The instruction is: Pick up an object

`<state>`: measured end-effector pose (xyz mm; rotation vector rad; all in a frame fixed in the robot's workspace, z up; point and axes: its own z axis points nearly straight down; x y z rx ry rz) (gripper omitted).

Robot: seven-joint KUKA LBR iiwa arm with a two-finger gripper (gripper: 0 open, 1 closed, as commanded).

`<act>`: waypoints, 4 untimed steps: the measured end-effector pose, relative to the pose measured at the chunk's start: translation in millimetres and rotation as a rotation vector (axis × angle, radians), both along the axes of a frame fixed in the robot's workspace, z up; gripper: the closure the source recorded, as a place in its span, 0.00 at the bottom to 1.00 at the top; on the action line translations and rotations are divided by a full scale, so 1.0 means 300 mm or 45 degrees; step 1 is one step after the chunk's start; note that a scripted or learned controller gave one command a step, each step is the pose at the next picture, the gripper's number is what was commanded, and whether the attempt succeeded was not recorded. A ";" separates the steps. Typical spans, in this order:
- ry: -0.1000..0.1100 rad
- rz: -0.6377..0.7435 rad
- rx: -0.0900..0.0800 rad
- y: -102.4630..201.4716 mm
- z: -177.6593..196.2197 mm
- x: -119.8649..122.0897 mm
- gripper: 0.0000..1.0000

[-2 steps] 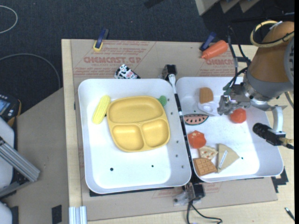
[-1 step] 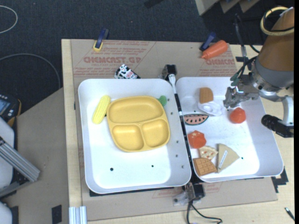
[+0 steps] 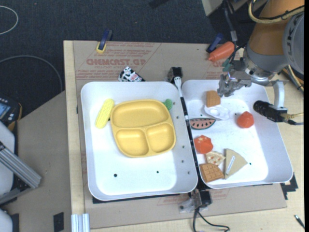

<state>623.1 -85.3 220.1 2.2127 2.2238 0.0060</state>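
Your grey arm with its orange band [image 3: 275, 18] comes in from the upper right and bends down over the far end of the right-hand shallow white bin [image 3: 270, 144]. The two-finger metal gripper [image 3: 225, 92] points down and hangs just above the bin floor, close to the far wall. You cannot tell from this slant how far apart its fingers are; nothing shows between them.

Just beside the fingertips, on their left, you have a small tan bread-like block [image 3: 212, 98]. Below it lies a white fried-egg-shaped toy [image 3: 218, 112], and to the right of that a red round tomato-like toy [image 3: 245, 120]. Against the bin's left wall sits a watermelon slice toy [image 3: 202, 123]. Nearer the front you see a red lumpy piece [image 3: 203, 143], a pale cracker-like piece [image 3: 215, 157], a brown waffle square [image 3: 210, 171] and a tan wedge [image 3: 235, 161], packed close together.

In the left-hand white bin [image 3: 96, 168] a yellow divided plastic tray [image 3: 143, 126] fills the middle, a yellow corn cob toy [image 3: 104, 113] lies along its left edge, and a small green piece [image 3: 167, 103] touches its far right corner.
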 end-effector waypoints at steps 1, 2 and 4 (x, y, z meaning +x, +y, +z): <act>-0.002 0.000 0.000 0.099 0.052 0.151 1.00; 0.004 -0.006 -0.002 0.079 0.044 0.148 1.00; 0.002 -0.004 -0.001 0.076 0.011 0.164 1.00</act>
